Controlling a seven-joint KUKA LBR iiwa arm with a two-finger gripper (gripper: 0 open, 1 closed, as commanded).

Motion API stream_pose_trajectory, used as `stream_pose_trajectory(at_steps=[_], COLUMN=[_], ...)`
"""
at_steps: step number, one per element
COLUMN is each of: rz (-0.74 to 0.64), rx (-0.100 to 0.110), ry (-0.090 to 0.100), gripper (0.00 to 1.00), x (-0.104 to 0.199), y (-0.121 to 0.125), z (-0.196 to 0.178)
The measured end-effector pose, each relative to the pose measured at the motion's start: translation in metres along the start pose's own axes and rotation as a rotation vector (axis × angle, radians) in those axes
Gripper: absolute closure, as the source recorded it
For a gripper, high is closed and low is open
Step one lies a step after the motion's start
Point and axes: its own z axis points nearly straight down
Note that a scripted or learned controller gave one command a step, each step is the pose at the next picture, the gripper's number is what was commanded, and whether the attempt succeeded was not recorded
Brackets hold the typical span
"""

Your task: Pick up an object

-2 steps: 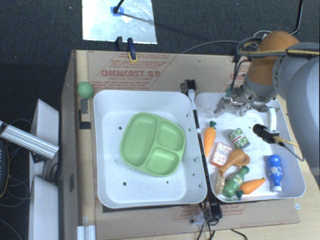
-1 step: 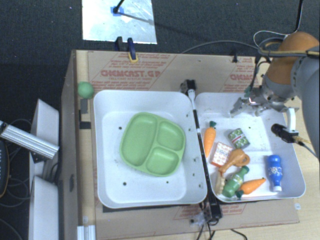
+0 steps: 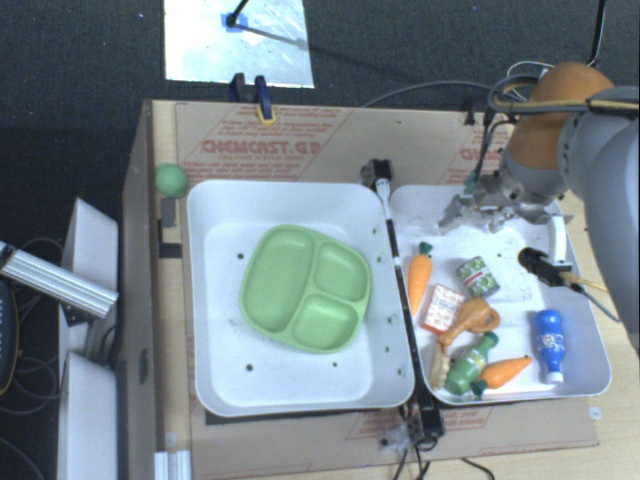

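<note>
My gripper (image 3: 477, 215) hangs over the far end of the right bin (image 3: 597, 365), open, with nothing between its fingers. Below it in that bin lie an orange carrot (image 3: 419, 280), a small green can (image 3: 478, 276), a red and white snack packet (image 3: 441, 309) and a brown drumstick (image 3: 470, 319). Nearer the front edge are a green bottle (image 3: 467, 365), a second carrot (image 3: 504, 371) and a blue bottle (image 3: 548, 344). The can is the closest thing to the gripper, a short way toward the front.
The left bin (image 3: 216, 218) holds a green divided plate (image 3: 308, 288). A green ball (image 3: 171, 179) rests on the bench beyond the left bin's far left corner. The arm's grey body covers the right bin's far right corner.
</note>
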Motion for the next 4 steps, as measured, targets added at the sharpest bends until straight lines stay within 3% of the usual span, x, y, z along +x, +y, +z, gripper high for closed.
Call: stream_pose_trajectory(at_steps=[1,2,3,4], rz=[0.0,0.003,0.0,0.003], rx=[0.001,-0.001,0.001,0.0], ry=[0.0,-0.001,0.0,-0.001], gripper=[0.0,0.0,0.0,0.0], x=[0.021,-0.018,0.019,0.004], y=[0.0,0.0,0.0,0.0], z=[0.0,-0.001,0.0,0.0])
